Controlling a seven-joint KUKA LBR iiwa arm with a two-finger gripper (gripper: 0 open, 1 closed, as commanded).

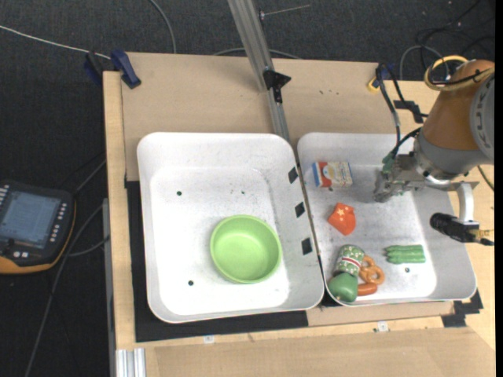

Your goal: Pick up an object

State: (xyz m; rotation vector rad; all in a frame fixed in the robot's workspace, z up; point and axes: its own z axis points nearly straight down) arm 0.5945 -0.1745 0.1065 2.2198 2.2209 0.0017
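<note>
Grey and orange, the arm reaches into the right bin (448, 210), with its gripper (391, 185) low over bare floor in the bin's upper half; whether the fingers are wide or narrow cannot be told from this slant. The nearest candidates are a small red, white and blue carton (332, 173) just to its left and an orange-red pepper-like toy (342, 219) below that. A green ridged vegetable (405, 253) lies nearer the front, and a cluster of a green-lidded can (346, 272) and a pretzel-like piece (369, 274) sits at the front rim. The left bin (157, 210) holds a green bowl (245, 248). As I judge it, descending here would close on nothing. The carton could also topple or slide if clipped sideways.
</note>
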